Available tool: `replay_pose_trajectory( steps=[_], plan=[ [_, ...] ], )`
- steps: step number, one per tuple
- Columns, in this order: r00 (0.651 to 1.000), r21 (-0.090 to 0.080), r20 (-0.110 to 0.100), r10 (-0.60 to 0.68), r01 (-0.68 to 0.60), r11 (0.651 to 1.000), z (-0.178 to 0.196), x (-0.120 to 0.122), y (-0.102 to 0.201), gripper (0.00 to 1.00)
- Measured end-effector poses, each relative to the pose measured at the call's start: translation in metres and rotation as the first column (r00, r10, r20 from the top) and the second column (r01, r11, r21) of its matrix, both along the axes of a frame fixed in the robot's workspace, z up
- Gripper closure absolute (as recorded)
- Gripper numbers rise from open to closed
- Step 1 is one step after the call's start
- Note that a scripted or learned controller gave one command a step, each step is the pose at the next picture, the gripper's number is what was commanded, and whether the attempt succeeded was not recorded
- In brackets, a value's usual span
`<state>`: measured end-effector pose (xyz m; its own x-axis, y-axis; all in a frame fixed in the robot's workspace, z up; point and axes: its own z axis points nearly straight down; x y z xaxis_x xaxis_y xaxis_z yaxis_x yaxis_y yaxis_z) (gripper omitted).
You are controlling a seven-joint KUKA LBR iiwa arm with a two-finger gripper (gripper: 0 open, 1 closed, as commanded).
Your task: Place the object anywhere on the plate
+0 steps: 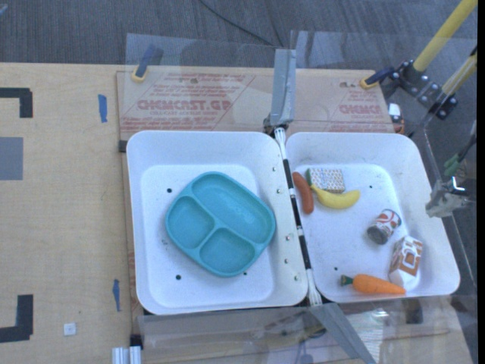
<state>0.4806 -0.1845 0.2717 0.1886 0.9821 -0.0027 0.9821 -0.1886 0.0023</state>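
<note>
Nearest in the right bin (436, 279) lies a carrot (371, 284), with a small carton (407, 260) just beside it. Farther back are a can (384, 227), a banana (337, 198), a red sausage (304, 192) and a patterned block (327, 179). The blue plate (220, 222) (three compartments) sits in the left bin (144, 226). The gripper (447, 197) hangs at the right bin's right rim; I cannot tell whether it is open or closed.

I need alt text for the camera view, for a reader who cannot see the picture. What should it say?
Two shallow white bins sit side by side: the left bin holds a turquoise divided plate, and the right bin holds a banana, a hot dog, a carrot, a small patterned block and two small packages. Nothing lies on the plate yet.
</note>
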Motion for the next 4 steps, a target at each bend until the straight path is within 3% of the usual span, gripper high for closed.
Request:
replay_pose_trajectory(
  steps=[1, 2, 3, 4],
  plan=[
    [0.993, 0.004, -0.006, -0.117, 0.117, 0.993, -0.003, 0.003, 0.079, 1.00],
    [0.992, 0.004, -0.007, -0.126, 0.126, 0.992, -0.016, -0.001, 0.147, 1.00],
    [0.969, 0.002, -0.003, -0.248, 0.248, 0.969, -0.014, -0.001, 0.204, 1.00],
    [0.981, 0.002, -0.002, -0.196, 0.196, 0.981, 0.037, 0.084, 0.188, 1.00]
  ],
)
